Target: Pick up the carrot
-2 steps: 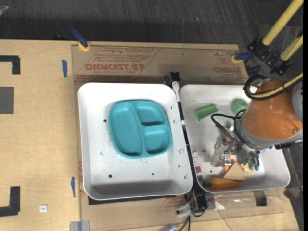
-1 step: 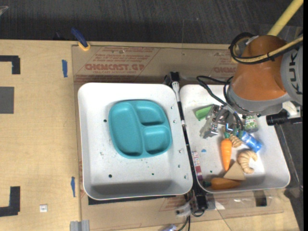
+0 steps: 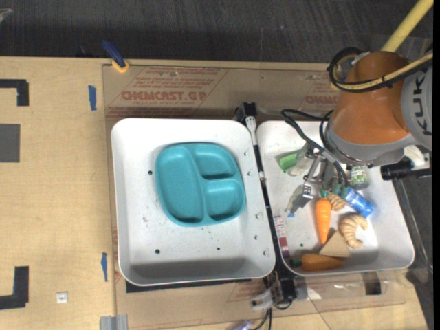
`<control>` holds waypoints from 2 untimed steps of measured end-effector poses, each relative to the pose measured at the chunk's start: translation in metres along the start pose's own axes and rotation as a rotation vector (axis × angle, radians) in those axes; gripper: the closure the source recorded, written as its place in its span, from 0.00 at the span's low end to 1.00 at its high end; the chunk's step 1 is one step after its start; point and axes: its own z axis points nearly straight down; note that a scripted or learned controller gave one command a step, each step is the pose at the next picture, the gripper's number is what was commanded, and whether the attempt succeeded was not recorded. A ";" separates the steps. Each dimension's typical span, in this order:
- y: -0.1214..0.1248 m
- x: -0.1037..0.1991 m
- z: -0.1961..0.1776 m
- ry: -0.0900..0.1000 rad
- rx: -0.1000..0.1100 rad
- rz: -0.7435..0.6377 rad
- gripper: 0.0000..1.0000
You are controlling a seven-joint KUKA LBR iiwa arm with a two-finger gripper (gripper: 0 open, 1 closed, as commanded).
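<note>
Your carrot [image 3: 322, 218] lies in the right bin [image 3: 402, 246], just below the gripper [image 3: 311, 188]; its fingers look spread, pinching nothing. Lower straight down, straddle the carrot's thick top, then close.

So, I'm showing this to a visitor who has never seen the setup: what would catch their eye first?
Probably the teal divided plate, alone in the left bin. Next, the arm's orange band at upper right, over the right bin. Below it the claw hangs beside the orange carrot amid a clutter of small items.
</note>
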 end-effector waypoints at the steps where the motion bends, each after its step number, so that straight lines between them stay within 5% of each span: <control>1: -0.065 0.008 0.027 0.005 0.004 0.077 0.00; 2: -0.081 0.019 0.089 -0.003 0.000 0.091 0.00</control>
